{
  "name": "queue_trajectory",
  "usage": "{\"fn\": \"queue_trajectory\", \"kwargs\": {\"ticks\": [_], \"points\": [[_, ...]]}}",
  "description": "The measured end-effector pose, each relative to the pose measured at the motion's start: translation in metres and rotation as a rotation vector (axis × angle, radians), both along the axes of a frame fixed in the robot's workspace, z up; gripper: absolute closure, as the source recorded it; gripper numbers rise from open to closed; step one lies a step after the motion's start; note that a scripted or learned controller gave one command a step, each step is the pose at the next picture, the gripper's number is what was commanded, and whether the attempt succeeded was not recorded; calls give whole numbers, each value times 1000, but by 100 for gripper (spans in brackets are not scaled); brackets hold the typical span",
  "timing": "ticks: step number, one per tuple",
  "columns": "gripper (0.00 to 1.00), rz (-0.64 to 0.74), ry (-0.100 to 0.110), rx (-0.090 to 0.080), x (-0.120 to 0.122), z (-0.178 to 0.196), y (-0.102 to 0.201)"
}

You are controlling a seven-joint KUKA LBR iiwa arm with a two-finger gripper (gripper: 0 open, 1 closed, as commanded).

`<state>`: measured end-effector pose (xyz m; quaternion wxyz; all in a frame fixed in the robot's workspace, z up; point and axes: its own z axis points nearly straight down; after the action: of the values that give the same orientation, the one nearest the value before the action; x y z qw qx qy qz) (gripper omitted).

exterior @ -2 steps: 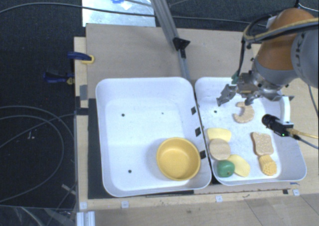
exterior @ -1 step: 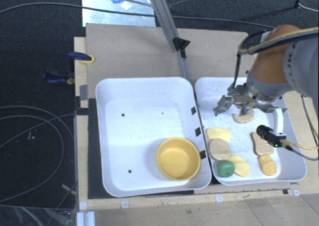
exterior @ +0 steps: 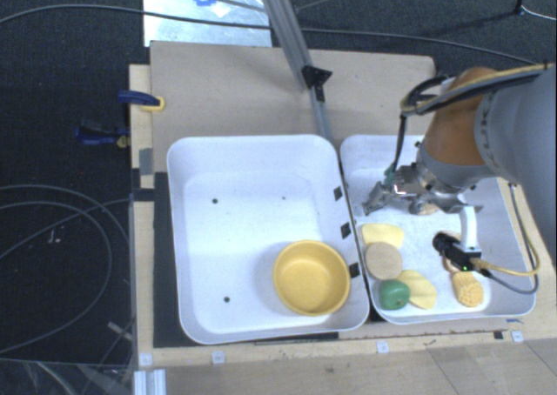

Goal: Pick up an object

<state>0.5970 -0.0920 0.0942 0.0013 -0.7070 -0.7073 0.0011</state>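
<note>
- Plainly, the gripper (exterior: 402,193) hangs low in the right bin (exterior: 365,154); whether it is open or holding anything, I cannot tell.
- Nearest candidate, the pale yellow piece (exterior: 383,234), lies just below it toward the bin's near edge.

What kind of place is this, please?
Probably a robotics lab, not a kitchen: a robot arm reaches over two white bins of toy food on a board, with loose cables on dark carpet.
</note>
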Motion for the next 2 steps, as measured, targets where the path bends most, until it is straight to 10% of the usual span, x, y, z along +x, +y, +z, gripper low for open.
{"fn": "queue_trajectory", "kwargs": {"ticks": [1, 2], "points": [[100, -1, -7, 0, 2, 14, 0], [100, 4, -9, -1, -3, 76, 3]]}}
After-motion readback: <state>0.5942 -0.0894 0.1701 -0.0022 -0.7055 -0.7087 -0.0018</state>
